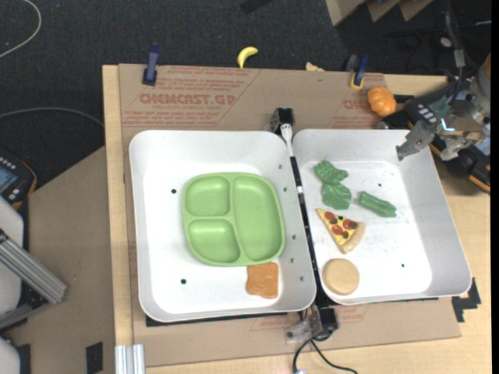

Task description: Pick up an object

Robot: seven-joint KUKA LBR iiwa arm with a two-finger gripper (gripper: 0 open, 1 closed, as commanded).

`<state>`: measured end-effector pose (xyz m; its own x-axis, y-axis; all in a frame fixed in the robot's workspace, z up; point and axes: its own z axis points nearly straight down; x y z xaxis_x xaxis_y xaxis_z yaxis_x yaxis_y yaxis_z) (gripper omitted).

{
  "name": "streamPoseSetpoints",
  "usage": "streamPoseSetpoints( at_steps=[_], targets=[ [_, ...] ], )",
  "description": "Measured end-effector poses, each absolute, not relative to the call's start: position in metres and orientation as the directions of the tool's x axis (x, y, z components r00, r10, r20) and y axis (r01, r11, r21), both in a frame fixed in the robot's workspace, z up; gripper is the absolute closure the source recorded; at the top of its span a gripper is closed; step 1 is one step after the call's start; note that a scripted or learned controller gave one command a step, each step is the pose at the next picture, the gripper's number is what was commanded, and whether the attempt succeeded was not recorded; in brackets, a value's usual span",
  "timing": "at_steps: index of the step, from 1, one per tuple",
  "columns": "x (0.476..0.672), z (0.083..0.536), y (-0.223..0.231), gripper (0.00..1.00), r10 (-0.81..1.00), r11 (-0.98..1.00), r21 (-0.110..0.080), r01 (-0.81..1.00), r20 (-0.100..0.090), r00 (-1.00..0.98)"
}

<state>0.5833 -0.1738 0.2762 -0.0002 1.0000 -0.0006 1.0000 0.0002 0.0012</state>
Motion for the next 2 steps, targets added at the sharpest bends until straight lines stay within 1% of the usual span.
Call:
streamPoseSetpoints(
  at_steps=[1,2],
  targets=[
    [0.556,0.455,-0.151,0.00,1.000,0.004,0.021,1.000,-0.005,-0.004],
    [0.535,0.543,-0.175,0.00,1.000,-0.003,0.014,1.000,-0.006,0.003]
  ],
)
